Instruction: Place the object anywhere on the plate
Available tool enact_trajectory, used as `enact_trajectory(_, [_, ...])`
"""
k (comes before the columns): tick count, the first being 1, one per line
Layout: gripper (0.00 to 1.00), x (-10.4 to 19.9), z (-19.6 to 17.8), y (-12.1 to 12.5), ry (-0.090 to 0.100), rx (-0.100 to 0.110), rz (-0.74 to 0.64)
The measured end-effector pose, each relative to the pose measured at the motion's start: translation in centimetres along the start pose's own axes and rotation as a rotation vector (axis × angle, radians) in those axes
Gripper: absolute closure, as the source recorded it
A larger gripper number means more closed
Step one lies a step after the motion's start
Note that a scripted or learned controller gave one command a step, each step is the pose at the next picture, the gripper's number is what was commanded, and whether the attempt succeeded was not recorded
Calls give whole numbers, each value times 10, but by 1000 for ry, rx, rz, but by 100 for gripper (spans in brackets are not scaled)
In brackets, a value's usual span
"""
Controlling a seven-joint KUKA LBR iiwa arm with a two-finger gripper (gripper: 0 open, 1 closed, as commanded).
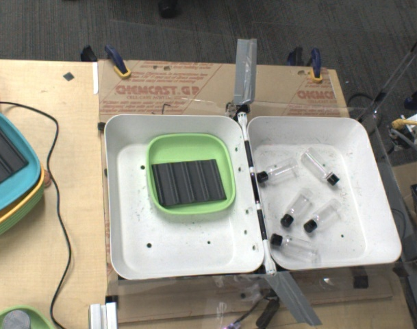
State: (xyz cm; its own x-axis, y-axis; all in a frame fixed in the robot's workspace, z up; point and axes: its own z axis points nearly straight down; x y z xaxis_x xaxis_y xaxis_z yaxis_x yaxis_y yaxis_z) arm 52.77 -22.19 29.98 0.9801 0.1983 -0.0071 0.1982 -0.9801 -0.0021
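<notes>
A green square plate (191,181) with a dark ribbed pad (188,182) in its middle sits in the left white bin (126,204), toward its upper half. In the right white bin (379,184) lie several clear plastic vials with black caps: one (276,172) near the divider at the top, one (320,167) at the upper right, two (296,209) (321,217) in the middle, and one (294,247) near the front edge.
A cardboard sheet (194,84) with red print and clamps lies behind the bins. Stacked teal and yellow plates (9,177) stand at the left edge of the bench, with a black cable (61,204) running past them. A metal bracket (246,74) rises between the bins.
</notes>
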Motion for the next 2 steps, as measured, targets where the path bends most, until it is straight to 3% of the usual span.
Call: enact_trajectory(2, [0, -29, 27, -6, 1, 0, 2])
